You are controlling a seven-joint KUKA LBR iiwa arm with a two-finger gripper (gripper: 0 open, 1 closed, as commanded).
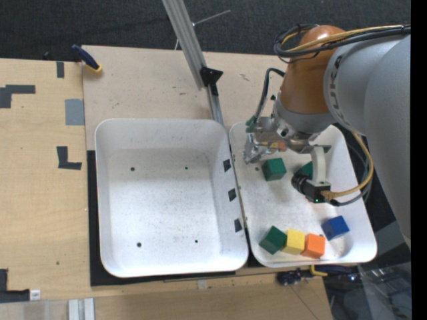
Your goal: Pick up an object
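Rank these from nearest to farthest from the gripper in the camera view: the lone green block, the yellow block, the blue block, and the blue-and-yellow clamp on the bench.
Measured from the gripper in the right bin:
1. Lone green block, just below and right of it.
2. Yellow block, in the row at the bin's near edge.
3. Blue block, near the bin's right corner; close to the yellow block's distance.
4. Blue-and-yellow clamp, far across the bench, upper left.

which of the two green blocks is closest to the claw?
The green cube alone in the upper part of the right white bin, just below the claw. The other green cube lies near the front rim, beside the yellow cube.
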